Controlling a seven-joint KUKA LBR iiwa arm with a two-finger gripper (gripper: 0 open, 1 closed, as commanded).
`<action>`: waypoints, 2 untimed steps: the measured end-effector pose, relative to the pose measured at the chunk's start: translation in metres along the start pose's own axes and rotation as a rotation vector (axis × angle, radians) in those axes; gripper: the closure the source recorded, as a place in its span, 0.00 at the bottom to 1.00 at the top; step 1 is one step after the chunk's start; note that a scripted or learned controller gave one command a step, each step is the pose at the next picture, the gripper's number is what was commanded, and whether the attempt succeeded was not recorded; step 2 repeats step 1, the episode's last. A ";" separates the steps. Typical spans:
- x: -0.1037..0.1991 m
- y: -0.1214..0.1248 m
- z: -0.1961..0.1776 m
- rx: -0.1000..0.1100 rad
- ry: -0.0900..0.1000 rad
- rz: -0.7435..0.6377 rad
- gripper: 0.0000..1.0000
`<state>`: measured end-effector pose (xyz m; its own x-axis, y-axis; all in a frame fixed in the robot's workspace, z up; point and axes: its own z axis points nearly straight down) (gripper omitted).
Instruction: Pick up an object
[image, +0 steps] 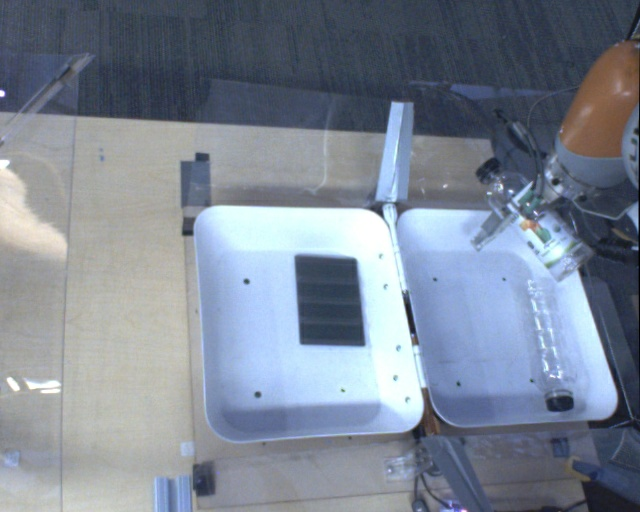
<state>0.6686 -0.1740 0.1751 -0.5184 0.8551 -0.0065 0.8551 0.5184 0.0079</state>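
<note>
Here the tabletop (110, 300) carries 2 shallow white bins side by side, so that an object can be lifted from either one within the arm's reach. The left bin (225, 330) holds a dark ribbed rectangular block (330, 300), lying flat near its middle with its long side running away from the camera. That flat, central pose leaves open space on every side for an approach from above.

The right bin (450, 330) holds a clear plastic bottle (548, 340) on its side along the right wall, its dark cap (559, 402) toward the near corner. Being round, it would likely roll until it settled against the wall, which would explain its place there. The wall beside it could crowd a grasp on that side.

The end effector (520, 215) hangs over the far right corner of the right bin, below the orange band (600, 95) of the arm. Something clear with a pale label (552, 245) sits at or just under its tip, but glare and overlap blur it. I cannot tell whether it is gripped, nor whether the end effector is apart or together. Cables (520, 130) loop behind the wrist, slack enough to follow its reach.

No brand, label text or other writing can be read anywhere; the pale label is too small and blurred to make out.
</note>
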 end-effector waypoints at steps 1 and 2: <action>0.078 0.050 -0.037 0.000 0.002 -0.099 1.00; 0.078 0.050 -0.037 0.000 0.002 -0.099 1.00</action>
